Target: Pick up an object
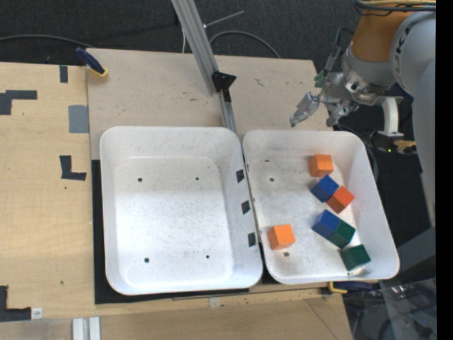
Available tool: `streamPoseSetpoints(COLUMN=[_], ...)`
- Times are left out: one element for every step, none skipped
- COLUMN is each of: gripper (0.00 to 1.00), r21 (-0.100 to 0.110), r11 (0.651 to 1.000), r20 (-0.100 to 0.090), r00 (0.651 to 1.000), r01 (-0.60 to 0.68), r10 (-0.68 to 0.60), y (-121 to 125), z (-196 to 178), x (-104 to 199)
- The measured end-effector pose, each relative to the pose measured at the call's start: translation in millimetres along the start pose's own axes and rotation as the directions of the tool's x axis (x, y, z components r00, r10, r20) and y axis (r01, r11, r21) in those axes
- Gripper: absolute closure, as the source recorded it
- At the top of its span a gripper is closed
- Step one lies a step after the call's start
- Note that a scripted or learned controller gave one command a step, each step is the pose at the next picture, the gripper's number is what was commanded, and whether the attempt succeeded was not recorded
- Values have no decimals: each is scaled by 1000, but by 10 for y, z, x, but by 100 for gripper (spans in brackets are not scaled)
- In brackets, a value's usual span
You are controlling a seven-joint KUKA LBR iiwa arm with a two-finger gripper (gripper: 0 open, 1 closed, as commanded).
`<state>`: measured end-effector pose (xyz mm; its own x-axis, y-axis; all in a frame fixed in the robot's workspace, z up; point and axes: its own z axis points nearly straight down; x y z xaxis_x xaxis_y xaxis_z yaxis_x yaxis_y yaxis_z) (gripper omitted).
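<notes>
The right bin (283, 147) holds several small cubes. An orange cube (320, 164) lies near its far wall. Below it a blue cube (325, 188) touches a red-orange cube (340, 199). Further toward the front sit another blue cube (326, 223), a dark green cube (343, 233) against it, and a second green cube (354, 256) at the front right corner. A lone orange cube (281, 236) rests at the front left of this bin. My gripper (318, 113) hangs above the bin's far rim, open, with nothing between its fingers.
The left bin (113, 190) stands beside the right one. A slanted metal rail (202, 41) runs from the top down to the gap between the bins. Cables lie on the bench behind. The arm's orange band (386, 27) is at the upper right.
</notes>
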<state>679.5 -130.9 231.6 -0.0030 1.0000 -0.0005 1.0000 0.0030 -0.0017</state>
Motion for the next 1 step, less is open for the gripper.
streamPoseSetpoints(gripper=[0], r21=[0], r11=[1000], r20=[1], r00=[1000], r01=[-1], r10=[1], y=[-1], z=[-1], x=[-4])
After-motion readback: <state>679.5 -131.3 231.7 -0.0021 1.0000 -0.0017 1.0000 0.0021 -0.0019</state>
